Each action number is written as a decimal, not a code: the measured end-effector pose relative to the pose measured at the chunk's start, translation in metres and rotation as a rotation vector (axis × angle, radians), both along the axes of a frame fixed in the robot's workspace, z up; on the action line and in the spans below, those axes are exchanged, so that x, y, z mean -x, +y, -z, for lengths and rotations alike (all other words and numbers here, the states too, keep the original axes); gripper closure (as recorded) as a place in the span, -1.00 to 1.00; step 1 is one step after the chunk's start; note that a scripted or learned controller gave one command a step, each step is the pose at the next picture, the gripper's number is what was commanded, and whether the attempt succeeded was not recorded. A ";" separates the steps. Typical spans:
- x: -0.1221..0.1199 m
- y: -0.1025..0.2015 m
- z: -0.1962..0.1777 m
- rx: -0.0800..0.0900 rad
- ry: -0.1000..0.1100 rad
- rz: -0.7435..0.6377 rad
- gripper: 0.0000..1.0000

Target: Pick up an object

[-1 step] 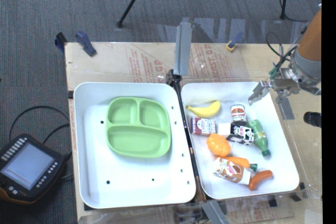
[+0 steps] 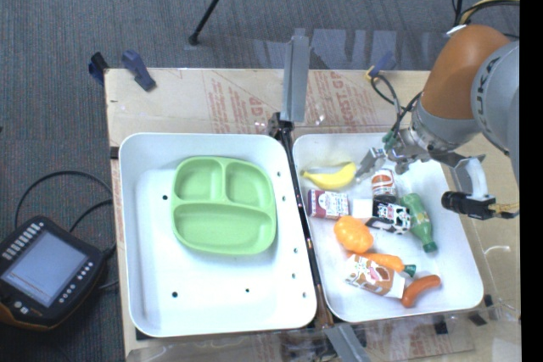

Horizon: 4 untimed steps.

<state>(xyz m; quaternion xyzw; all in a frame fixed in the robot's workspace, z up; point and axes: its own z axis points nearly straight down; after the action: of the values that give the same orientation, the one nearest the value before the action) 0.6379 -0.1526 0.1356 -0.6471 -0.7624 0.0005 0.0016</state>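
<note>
Your arm [image 2: 471, 89] comes in from the right and hangs over the back of the right bin [image 2: 471, 267]. The tool [image 2: 386, 155] sits low near that bin's far wall, just right of the banana [image 2: 331, 175] and just above a small brown-and-white can [image 2: 383, 181]. You cannot tell from this angle whether the tool is released or clenched, and nothing can be seen grasped in it.

All the loose things lie in the right bin. The banana lies near the back left, curved, its tip pointing toward the tool. Below it, a small dark red carton [image 2: 327, 203] lies on its side by the left wall. To the right of that stands a black-and-white carton [image 2: 392, 216], touching the can above it. A green bottle [image 2: 419, 221] lies tilted just right of that carton, cap toward the front. An orange [image 2: 353, 234] sits in the middle, just below the red carton. Toward the front you have a carrot [image 2: 389, 261], a flat snack pouch [image 2: 373, 275] under it, and a sausage [image 2: 421, 289] at the front right, all close together.

The left bin [image 2: 144, 267] holds a green divided plate [image 2: 225, 205], lying flat toward the back. Both bins rest side by side on the table [image 2: 212, 97]. A handheld pendant [image 2: 42, 263] lies on the floor at the left.
</note>
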 end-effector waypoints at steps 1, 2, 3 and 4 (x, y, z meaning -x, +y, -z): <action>0.116 0.014 -0.026 -0.001 0.001 -0.114 -1.00; 0.164 0.067 0.050 -0.002 0.002 -0.326 -1.00; 0.099 0.054 0.049 -0.001 -0.002 -0.440 -1.00; 0.099 0.053 0.040 -0.003 -0.001 -0.433 1.00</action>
<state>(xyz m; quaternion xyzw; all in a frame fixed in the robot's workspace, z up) 0.5389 -0.0998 0.0956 -0.4683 -0.8836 -0.0006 0.0021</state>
